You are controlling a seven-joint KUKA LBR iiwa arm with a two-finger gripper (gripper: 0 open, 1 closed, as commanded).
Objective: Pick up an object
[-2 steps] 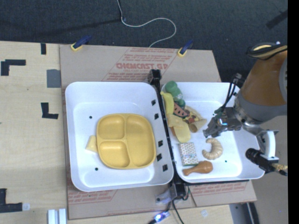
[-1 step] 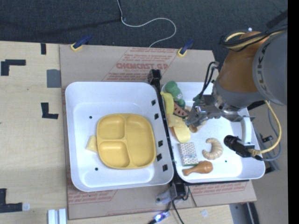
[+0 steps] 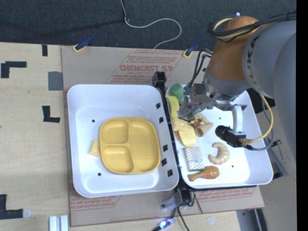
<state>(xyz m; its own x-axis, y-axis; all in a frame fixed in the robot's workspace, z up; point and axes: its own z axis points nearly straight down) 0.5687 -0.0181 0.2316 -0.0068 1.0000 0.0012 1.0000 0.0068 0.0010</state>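
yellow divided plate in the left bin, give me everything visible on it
The yellow divided plate looks like matte plastic, rounded-square, with three compartments: two at the far side, one larger at the near side. It lies flat, face up, roughly centred on the floor of the left bin, turned slightly askew. A pale yellow flat piece pokes out from under its left edge. Nothing sits in its compartments.

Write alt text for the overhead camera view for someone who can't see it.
A grey and orange robot arm lowers its tool over toy foods in the right bin, including a croissant and a drumstick. The left bin holds a yellow divided plate.
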